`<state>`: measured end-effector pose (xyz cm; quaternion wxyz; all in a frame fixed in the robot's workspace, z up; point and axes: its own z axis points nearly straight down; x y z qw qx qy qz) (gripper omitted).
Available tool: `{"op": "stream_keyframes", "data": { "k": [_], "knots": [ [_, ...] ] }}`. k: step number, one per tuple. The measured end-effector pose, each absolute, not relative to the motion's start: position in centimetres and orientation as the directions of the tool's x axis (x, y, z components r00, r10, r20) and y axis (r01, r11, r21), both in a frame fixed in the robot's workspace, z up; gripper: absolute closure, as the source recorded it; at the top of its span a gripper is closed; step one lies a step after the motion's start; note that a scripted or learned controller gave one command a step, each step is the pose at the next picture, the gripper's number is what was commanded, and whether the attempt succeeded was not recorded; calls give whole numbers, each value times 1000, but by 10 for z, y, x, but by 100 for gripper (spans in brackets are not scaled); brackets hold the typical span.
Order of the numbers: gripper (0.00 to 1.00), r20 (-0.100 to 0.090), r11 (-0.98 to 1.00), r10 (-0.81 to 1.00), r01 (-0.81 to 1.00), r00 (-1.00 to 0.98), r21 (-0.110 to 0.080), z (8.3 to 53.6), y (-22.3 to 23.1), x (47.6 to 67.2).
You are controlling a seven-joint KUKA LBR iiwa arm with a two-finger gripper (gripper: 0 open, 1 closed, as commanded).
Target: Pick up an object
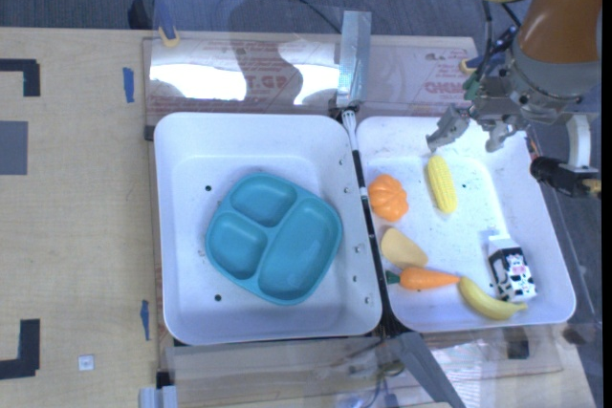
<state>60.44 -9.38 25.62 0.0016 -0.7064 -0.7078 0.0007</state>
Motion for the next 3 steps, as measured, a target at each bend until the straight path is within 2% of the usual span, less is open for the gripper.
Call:
{"op": "stream_keyframes", "data": {
  "k": [1,2,3],
  "knots": [
    [0,-1,-129,992,992,129,2,225,-126,648],
    [0,3,151,989,989,-151,-8,133,-102,643],
    [0,-1,159,987,987,-159,3,87,-147,611]
  ]
}}
